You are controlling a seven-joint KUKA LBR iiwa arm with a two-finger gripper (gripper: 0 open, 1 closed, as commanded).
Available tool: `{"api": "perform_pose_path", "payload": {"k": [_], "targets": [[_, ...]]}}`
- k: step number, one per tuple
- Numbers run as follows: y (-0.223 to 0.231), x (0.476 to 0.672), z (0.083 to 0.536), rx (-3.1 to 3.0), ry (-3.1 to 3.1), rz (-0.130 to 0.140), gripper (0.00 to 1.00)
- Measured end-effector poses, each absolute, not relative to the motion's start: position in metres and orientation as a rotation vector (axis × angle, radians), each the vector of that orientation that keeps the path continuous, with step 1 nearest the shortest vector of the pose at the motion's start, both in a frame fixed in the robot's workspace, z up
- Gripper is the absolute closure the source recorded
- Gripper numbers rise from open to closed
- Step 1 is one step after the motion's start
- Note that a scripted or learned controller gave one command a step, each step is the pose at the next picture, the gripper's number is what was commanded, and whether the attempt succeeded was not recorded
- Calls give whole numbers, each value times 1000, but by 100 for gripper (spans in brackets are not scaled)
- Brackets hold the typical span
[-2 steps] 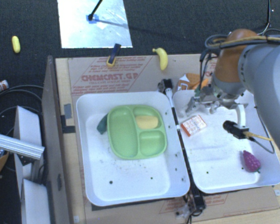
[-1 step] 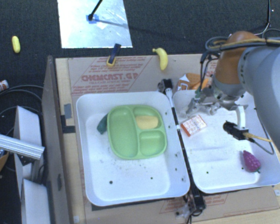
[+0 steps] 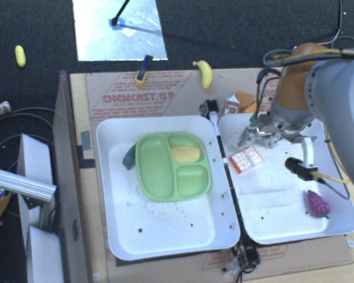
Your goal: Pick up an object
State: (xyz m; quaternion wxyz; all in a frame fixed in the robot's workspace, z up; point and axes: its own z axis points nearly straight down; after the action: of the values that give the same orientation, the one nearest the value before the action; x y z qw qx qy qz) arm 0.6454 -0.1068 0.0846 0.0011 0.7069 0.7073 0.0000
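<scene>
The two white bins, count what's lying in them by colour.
Green: 2, the plate and the dark piece beside it
Yellow: 1, the block on the plate
Red and white: 1, the packet
Purple: 1, the fruit
Total: 5

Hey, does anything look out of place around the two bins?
Yes. A yellow banana lies on the cardboard behind the left bin and right bin, outside both, and a smaller yellow piece sits on the dark floor at upper left.
</scene>
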Motion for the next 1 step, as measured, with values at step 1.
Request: {"api": "perform_pose_path", "payload": {"k": [1], "targets": [[-92,641,86,2215,2226,0,0]]}}
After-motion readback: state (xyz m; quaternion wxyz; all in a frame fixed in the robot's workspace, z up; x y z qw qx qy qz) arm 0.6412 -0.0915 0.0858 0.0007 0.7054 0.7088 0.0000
